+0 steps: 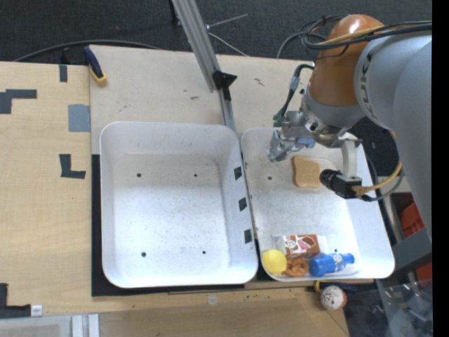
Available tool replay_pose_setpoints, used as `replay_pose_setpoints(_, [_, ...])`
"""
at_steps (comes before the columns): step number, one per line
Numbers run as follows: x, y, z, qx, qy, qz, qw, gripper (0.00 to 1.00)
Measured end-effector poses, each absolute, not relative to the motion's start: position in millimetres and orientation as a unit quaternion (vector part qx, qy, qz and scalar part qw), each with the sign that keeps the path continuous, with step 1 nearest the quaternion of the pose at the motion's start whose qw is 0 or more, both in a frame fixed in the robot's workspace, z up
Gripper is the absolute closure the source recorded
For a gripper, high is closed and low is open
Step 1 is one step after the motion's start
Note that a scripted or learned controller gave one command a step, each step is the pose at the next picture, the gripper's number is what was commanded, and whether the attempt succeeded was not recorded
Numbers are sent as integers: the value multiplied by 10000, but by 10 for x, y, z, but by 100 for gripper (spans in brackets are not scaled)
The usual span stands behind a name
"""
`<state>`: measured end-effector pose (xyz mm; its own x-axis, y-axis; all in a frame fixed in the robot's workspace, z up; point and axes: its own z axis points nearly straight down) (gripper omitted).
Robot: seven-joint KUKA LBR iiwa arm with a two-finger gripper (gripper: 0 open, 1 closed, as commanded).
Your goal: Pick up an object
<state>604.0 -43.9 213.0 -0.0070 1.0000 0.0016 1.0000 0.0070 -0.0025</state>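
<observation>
Ball (pixel 332 298): a small pale ball outside the right bin's near edge, well below the hand and a little to its right.
Bottle (pixel 330 263): blue, lying on its side in the right bin's near corner, well below the hand.
Lemon (pixel 274 261): yellow, at the near left of the right bin, straight below the hand and well apart from it.
Pretzel (pixel 297 267): small brown twist between lemon and bottle, touching or nearly touching both.
Packet (pixel 302 244): red and white, lying flat just behind the pretzel, on the hand's side of that cluster.
Left bin (pixel 112 188): white, speckled with dark flecks, to the hand's left across the shared wall.
Right bin (pixel 372 237): white; the hand hangs over its far left part.
Bread (pixel 306 172): tan slice lying flat on the right bin's floor, just beside the hand on its lower right, apart from it.
Hand (pixel 279 150): low over the right bin's far end, near the wall between the bins; whether its fingers are spread or closed cannot be told, and nothing shows between them.
Arm (pixel 393 76): grey with an orange band, coming in from the right above the hand.
Tabletop (pixel 140 83): light wood, running behind and left of the hand.
Rail (pixel 200 41): slanted metal bar on the tabletop, beyond the hand to its upper left.
</observation>
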Motion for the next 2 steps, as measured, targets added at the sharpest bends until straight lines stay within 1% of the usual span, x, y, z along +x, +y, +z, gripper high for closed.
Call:
replay_pose_setpoints(1, [5933,72,2185,-7047,-7095,2,17,100])
replay_pose_setpoints(2, [5923,626,2101,-7046,-7096,8,18,100])
